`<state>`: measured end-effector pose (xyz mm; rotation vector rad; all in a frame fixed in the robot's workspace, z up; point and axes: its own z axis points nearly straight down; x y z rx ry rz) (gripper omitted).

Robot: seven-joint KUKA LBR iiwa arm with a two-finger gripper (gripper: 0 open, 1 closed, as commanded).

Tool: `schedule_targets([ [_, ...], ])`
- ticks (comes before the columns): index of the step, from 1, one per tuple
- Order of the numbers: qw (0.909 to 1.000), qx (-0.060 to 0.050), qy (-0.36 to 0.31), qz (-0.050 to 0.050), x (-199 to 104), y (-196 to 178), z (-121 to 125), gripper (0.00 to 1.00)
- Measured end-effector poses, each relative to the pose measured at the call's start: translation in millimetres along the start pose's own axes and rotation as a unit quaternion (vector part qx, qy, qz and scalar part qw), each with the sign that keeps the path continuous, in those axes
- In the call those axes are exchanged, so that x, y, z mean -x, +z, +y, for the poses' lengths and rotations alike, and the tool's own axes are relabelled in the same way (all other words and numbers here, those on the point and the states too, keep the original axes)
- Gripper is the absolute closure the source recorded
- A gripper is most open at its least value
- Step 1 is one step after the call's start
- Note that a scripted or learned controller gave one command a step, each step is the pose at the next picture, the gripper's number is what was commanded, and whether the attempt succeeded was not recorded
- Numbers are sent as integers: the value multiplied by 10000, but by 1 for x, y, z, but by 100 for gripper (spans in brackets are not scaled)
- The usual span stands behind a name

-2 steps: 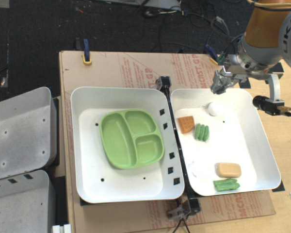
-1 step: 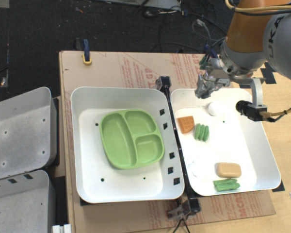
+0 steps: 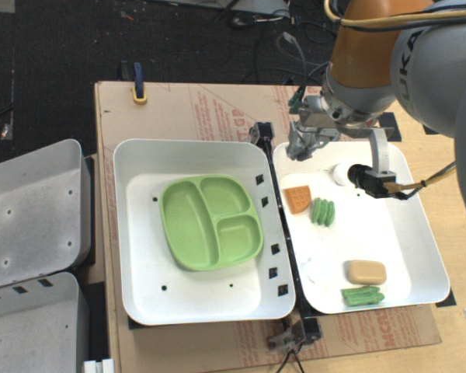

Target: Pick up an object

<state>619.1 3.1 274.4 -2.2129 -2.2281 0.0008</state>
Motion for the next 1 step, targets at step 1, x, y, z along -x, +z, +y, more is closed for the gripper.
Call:
schedule_targets([
  [1, 10000, -4, -2, 0, -57, 2, -13, 100],
])
